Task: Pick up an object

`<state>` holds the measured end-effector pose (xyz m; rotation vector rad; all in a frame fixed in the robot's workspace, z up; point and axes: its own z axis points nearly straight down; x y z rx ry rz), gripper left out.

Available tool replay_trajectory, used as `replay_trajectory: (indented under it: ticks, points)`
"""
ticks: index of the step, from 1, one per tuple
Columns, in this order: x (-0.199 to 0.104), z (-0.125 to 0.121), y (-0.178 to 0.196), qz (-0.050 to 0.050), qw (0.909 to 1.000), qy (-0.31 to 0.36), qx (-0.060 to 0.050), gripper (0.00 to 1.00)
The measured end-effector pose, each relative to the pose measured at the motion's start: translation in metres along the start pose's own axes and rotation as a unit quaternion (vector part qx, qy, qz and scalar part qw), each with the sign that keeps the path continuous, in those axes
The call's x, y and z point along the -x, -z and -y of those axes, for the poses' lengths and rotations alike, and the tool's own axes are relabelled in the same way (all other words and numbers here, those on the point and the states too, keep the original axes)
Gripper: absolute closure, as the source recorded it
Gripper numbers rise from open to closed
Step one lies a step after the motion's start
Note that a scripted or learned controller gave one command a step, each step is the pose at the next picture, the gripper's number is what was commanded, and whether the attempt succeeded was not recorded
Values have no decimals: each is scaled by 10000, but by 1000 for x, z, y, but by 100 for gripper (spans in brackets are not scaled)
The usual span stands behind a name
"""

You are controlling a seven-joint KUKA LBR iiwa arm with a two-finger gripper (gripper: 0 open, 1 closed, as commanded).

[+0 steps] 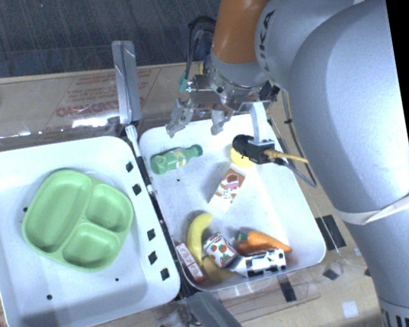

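Observation:
My gripper (197, 122) hangs over the far edge of the right bin (297, 205), its two grey fingers spread apart with nothing between them. A green bottle (176, 158) lies on its side just below and left of the fingers. A small red and white packet (228, 187) lies in the middle of the bin. At the near end sit a banana (197, 237), a red and white carton (219, 249), an orange carrot (263, 241) and a black and white toy (264, 262).
The left bin (2, 255) holds a green divided plate (78, 218). A grey divider bar (127, 86) stands between the bins at the far side. The arm's bulk covers the right side of the bench.

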<state>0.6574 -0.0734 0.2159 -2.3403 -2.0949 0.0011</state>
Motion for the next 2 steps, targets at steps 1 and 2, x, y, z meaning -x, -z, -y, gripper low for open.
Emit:
replay_trajectory:
  ticks: [1,2]
  points:
    - [16,-2,-108,4,9839,1790,10,0]
    - [-26,6,-24,3,9787,2054,8,0]
